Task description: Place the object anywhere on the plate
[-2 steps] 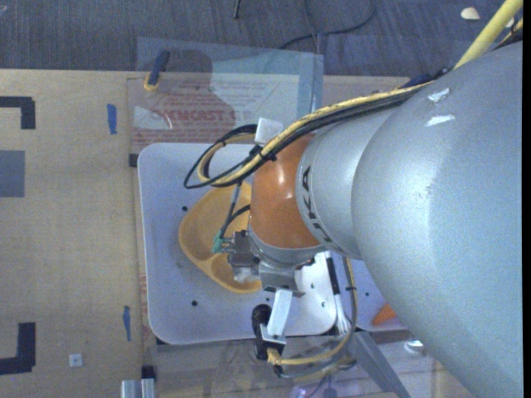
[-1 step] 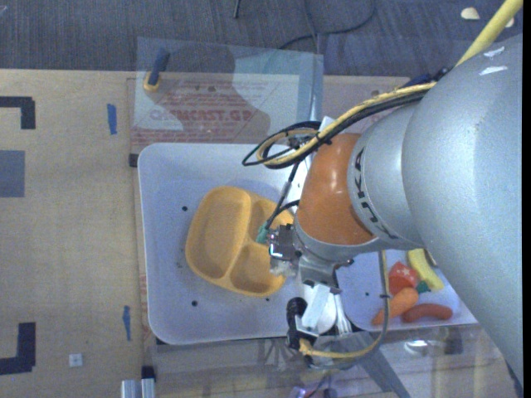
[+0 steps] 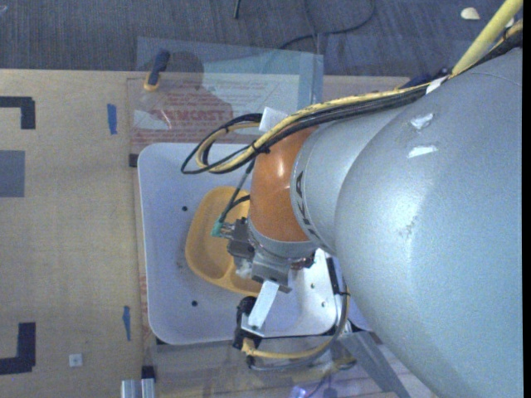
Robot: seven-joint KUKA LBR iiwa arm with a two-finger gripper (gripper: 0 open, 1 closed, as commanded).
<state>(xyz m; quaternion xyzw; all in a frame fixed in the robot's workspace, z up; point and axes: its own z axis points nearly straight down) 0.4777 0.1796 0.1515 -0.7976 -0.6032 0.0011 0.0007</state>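
A yellow plate lies in the white bin, left of the bin's middle. My gripper hangs over the plate's right part, below the orange band of the wrist. The wrist and the big grey arm hide the plate's right side and whatever is under the gripper. No loose object shows on the visible part of the plate or on the bin floor around it.
The arm covers the right half of the view. A clear sheet with an orange clamp stands behind the bin. The wooden bench to the left bears blue tape marks. Yellow and black cables loop above the plate.
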